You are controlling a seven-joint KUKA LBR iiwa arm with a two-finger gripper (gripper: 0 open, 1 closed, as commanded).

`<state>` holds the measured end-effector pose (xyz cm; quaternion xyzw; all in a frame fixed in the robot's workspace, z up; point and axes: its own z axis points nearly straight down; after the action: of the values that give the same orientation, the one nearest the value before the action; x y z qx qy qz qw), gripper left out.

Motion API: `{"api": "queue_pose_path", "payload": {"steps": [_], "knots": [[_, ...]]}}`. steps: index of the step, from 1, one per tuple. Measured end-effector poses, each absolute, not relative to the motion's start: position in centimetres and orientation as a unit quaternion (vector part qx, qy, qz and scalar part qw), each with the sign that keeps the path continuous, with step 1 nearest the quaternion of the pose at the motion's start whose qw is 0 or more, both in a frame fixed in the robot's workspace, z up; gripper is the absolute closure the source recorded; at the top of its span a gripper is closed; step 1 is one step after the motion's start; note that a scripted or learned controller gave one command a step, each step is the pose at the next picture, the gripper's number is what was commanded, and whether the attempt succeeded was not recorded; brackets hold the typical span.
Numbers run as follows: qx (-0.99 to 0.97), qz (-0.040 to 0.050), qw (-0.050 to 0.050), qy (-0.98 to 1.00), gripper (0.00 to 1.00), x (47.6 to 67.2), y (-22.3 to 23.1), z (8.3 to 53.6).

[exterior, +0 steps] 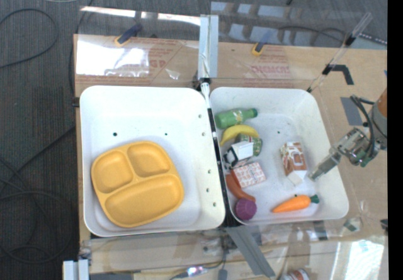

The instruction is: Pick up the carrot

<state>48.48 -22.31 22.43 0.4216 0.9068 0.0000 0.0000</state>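
The carrot [294,204] lies in the right bin [315,106], near its front edge, long way left to right. The gripper [322,168] hangs just behind it, a bit right, holding nothing; I can't tell how wide it is

Glossy plastic carrot [293,204], matt bins [145,99]

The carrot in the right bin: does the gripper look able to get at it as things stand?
Probably yes. The carrot lies apart from the other items near the right bin's front edge, nothing on top of it, and the gripper hovers just above and right of it.
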Motion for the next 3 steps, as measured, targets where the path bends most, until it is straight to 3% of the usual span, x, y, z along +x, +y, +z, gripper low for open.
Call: {"api": "queue_pose_path", "payload": {"steps": [1, 2, 3], "knots": [[0.336, 0.0, 0.0, 0.942, 0.0, 48.4, -22.4, 9.7], [0.213, 0.0001, 0.001, 0.977, 0.0, 48.5, -22.3, 19.4], [0.109, 0.0004, 0.002, 0.994, 0.0, 53.3, -22.3, 27.6]]}}
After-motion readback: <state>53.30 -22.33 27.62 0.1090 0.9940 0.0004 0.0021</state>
